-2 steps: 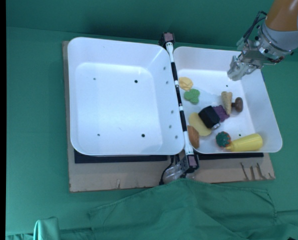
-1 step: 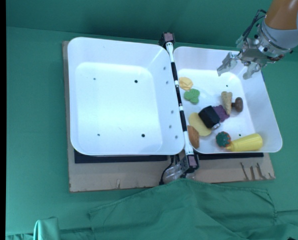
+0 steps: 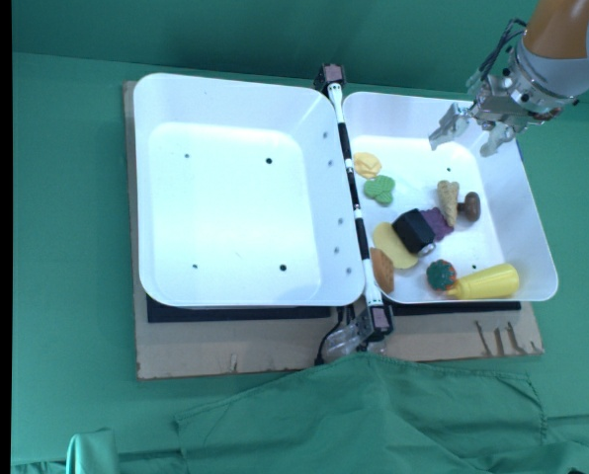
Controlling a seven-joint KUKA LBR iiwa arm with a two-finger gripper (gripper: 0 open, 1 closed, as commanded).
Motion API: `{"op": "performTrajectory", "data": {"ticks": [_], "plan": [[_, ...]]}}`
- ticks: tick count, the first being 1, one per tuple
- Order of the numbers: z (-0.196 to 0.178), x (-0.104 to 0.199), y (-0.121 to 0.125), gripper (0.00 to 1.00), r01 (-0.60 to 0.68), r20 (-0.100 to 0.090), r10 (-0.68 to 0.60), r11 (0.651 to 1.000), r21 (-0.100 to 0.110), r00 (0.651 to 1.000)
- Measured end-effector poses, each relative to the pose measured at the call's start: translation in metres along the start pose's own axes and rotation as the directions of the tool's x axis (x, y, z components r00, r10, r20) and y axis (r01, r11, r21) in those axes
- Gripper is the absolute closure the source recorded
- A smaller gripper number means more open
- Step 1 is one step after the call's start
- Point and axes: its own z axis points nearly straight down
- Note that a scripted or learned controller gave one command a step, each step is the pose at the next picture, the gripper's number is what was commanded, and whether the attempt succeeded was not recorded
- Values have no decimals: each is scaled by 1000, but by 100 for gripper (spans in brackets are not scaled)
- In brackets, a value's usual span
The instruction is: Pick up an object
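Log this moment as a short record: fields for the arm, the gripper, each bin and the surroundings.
arm: grey with orange band, entering from the view's upper right
gripper: fingers spread, nothing between them, above the far edge of the right bin
right bin contents: yellow bottle, black block, purple piece, green leafy toy, cone, other small toys
left bin: bare white floor with a few dark dots
under the bins: cardboard sheet
foreground: green cloth

green cloth (image 3: 393, 418) lies crumpled before the cardboard sheet (image 3: 225, 354).
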Motion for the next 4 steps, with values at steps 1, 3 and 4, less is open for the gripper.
{"op": "performTrajectory", "data": {"ticks": [1,3,4], "plan": [[80,-1,64,0,4,1,-4,1000,-2,1000],[83,28,14,0,-3,-1,3,1000,5,1000],[84,11,-59,0,-4,-1,4,1000,6,1000]]}}
